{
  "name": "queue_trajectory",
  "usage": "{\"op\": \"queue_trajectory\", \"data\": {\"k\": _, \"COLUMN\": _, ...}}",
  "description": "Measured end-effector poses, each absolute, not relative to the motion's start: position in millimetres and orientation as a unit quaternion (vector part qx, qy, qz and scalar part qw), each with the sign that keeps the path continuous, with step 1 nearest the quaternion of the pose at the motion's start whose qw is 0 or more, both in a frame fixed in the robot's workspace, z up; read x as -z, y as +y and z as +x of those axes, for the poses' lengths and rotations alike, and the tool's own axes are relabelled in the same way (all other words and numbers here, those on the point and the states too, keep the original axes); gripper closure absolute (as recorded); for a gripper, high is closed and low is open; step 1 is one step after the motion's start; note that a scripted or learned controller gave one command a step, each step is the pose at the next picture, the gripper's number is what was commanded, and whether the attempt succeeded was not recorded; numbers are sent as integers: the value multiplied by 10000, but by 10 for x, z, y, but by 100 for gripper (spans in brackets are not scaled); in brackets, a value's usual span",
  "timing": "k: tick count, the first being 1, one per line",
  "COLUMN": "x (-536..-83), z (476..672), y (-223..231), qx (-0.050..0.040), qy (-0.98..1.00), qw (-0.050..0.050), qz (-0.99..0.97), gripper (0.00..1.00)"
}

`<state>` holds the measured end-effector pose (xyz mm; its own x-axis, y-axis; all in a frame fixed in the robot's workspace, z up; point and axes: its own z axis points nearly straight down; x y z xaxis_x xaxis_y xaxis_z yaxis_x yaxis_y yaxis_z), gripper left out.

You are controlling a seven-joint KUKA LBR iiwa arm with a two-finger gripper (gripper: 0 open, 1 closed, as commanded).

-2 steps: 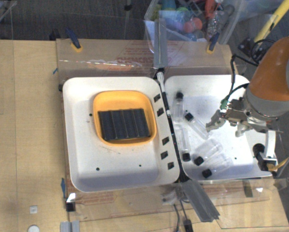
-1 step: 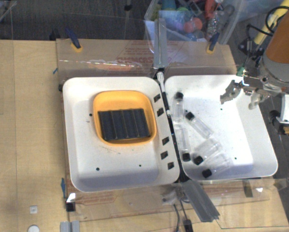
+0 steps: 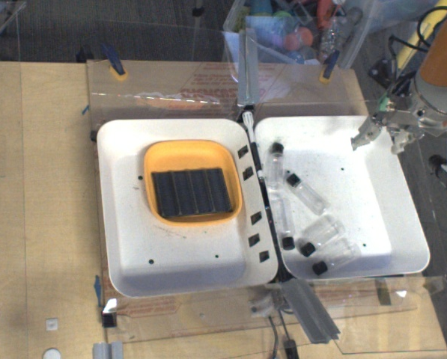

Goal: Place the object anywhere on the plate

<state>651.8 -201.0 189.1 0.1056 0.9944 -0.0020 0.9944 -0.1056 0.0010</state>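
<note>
Resting in the left bin (image 3: 126,260), the plate (image 3: 192,152) is a glossy orange dish, squarish with rounded corners and a raised lip, and a dark ribbed rectangular slab (image 3: 192,193) lies flat across its lower half. A band of bare orange shows above the slab. White bin floor rings the plate on every side, widest below it.

The right bin (image 3: 388,230) is matte white with dark specks. Along its left wall lie several clear plastic vials (image 3: 307,197) with small black caps, tumbled at different angles, some touching; they are hard to pick out against the white. The right half of that bin's floor is open.

The claw (image 3: 379,134) hangs over the right bin's upper right corner, pale metal fingers (image 3: 362,137) spread apart with nothing between them, well apart from the vials and far from the plate.

Both bins sit on a pale wooden bench (image 3: 36,200).
</note>
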Motion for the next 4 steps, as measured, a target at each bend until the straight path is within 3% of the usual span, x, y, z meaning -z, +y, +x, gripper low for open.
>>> {"op": "queue_trajectory", "data": {"k": 1, "x": -2021, "z": 6680, "y": -2162, "qx": -1, "qy": 6847, "qw": 21, "qz": 7288, "gripper": 0}}
{"op": "queue_trajectory", "data": {"k": 3, "x": -2297, "z": 6677, "y": -2157, "qx": -4, "qy": 6699, "qw": 22, "qz": 7425, "gripper": 0}}
{"op": "queue_trajectory", "data": {"k": 4, "x": -2411, "z": 6679, "y": -2191, "qx": -6, "qy": 7796, "qw": 28, "qz": 6263, "gripper": 0}}
